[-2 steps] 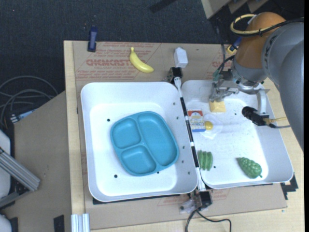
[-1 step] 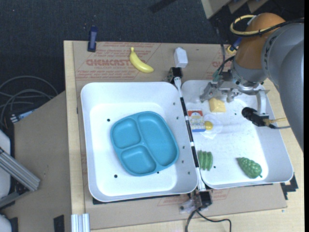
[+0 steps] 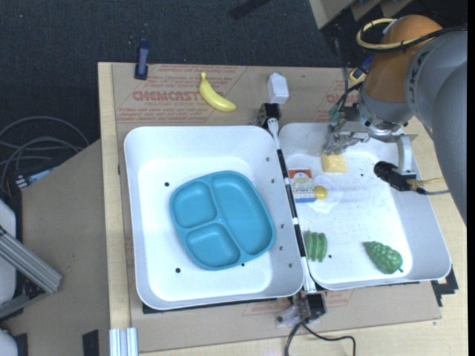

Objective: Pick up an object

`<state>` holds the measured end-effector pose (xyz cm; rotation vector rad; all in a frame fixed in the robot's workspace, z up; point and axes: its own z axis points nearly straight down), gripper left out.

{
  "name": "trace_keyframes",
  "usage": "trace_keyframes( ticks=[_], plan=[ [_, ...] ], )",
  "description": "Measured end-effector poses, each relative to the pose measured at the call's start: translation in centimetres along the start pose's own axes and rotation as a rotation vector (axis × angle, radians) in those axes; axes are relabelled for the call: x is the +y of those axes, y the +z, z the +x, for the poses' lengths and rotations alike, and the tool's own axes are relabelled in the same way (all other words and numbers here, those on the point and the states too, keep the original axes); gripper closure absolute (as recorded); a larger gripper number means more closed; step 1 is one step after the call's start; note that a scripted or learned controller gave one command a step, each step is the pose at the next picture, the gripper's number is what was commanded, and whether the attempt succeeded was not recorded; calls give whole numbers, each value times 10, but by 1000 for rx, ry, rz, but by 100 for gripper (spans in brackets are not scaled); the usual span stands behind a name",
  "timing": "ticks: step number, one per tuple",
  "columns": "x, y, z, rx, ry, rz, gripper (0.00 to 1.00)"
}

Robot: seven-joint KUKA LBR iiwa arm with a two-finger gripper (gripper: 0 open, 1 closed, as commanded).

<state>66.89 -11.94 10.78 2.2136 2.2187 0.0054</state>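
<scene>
Claw [image 3: 338,145] low in right bin [image 3: 415,273], finger state can't tell. Pale yellow block [image 3: 335,162] directly beneath it, touching or nearly. Small carton [image 3: 301,185] down-left of claw; two green items nearer the camera.

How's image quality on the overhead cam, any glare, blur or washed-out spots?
Camera view: the white right bin is overexposed, its floor nearly featureless; the blue divided plate shows mild sheen; the two-finger gripper above the pale yellow block looks soft; the yellow toy banana reads clearly.
</scene>
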Motion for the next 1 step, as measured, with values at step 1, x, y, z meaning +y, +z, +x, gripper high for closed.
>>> trace_keyframes(
  ticks=[1],
  plan=[
    [0, 0, 0, 0, 0, 1, 0]
  ],
)
